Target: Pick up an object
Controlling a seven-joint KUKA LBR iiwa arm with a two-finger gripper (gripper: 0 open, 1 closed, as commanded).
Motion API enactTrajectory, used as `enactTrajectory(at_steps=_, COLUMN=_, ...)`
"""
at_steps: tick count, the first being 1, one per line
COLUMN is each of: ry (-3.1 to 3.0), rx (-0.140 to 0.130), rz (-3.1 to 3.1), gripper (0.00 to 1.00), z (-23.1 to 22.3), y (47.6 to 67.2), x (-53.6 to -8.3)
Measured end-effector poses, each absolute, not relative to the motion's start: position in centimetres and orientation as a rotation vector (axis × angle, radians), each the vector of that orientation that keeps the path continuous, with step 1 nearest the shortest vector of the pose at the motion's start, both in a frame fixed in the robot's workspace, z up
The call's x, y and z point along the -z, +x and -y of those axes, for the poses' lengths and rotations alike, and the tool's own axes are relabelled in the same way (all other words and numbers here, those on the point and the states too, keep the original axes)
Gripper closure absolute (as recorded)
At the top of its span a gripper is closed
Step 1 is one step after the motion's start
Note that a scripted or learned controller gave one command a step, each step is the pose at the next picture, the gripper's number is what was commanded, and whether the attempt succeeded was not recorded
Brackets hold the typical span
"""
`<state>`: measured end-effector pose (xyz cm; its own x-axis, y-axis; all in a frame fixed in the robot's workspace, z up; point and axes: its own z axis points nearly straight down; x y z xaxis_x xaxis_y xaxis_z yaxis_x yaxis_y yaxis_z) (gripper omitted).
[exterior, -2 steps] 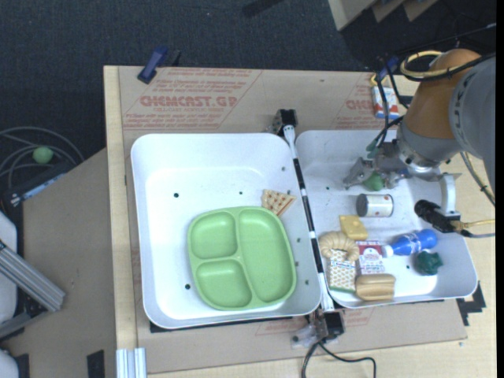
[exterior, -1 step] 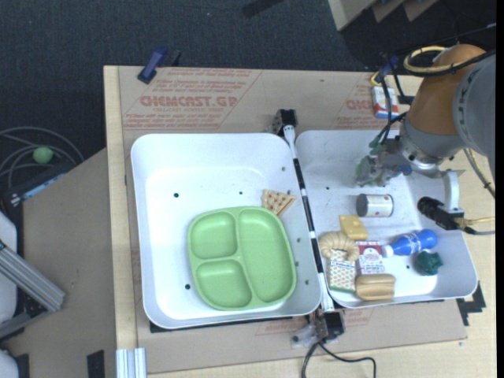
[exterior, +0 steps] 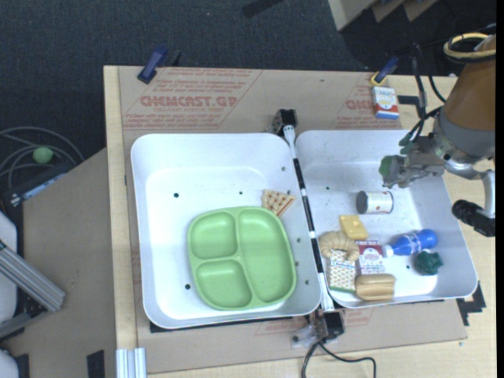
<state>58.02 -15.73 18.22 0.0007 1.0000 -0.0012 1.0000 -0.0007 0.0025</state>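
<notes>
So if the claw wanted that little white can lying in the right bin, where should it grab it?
Probably across the middle of the white can, coming straight down from above. It lies on its side with its length running left to right, so the curved sides face the near and far edges of the right bin. Bare floor surrounds it, and the yellow block sits a little nearer, leaving room for the claw.

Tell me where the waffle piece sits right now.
In the camera view the waffle piece lies in the left bin, against its right wall by the divider, just above the upper right corner of the green divided plate.
</notes>
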Motion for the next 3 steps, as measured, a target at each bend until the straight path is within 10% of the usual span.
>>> enactTrajectory(at_steps=1, ry=2.222, rx=0.0, rz=-2.225, gripper=1.0, z=11.9, y=57.0, x=-19.3)
enactTrajectory(at_steps=2, ry=2.222, rx=0.001, rz=-2.224, gripper=0.0, z=12.0, y=57.0, x=-19.3)
enactTrajectory(at_steps=3, ry=2.223, rx=0.001, rz=-2.222, gripper=0.0, z=10.0, y=53.4, x=-8.4)
